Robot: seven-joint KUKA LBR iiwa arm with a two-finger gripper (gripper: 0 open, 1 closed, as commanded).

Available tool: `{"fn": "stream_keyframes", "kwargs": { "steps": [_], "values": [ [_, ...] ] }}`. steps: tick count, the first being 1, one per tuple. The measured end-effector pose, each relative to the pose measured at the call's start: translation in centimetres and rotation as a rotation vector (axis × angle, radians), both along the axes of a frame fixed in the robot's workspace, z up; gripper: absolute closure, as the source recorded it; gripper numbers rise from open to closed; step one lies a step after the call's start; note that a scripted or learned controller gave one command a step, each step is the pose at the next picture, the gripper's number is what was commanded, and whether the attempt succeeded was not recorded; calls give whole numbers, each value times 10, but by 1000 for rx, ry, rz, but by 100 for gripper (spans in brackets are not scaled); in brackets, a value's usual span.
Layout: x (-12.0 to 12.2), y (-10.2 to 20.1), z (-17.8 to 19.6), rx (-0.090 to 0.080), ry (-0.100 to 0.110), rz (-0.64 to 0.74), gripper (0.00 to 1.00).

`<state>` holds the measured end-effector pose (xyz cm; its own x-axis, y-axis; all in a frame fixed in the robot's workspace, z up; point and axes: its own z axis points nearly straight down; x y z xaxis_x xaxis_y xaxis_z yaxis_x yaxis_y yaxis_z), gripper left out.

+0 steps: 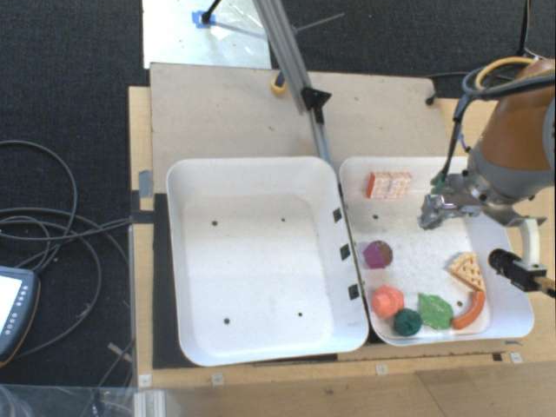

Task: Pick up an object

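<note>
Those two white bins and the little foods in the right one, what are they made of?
The bins look like smooth, slightly glossy moulded plastic, with rounded rims. The purple ball, waffle wedge and green leaf seem matte plastic or rubber toys, judging by flat, saturated colours; uncertain.

- Two bins sat side by side on the bench (261, 111): the left bin (261, 181) at nine o'clock, the right bin (512, 324) at three o'clock.
- In the right bin, a block (388, 184) lay at eleven o'clock.
- A ball (377, 254) lay near nine o'clock.
- Along six o'clock lay a round piece (387, 301), a sphere (407, 322), a leafy piece (435, 310) and a sausage (470, 309).
- A waffle wedge (468, 272) lay at four o'clock, just behind the sausage.
- The gripper (433, 215) stood over the bin's centre.
</note>
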<state>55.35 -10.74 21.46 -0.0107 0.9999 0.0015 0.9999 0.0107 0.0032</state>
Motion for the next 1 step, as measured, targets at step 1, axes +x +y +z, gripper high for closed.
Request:
{"fn": "stream_keyframes", "kwargs": {
  "steps": [1],
  "values": [
    [-5,60,-5,1,2,1,100]
  ]
}}
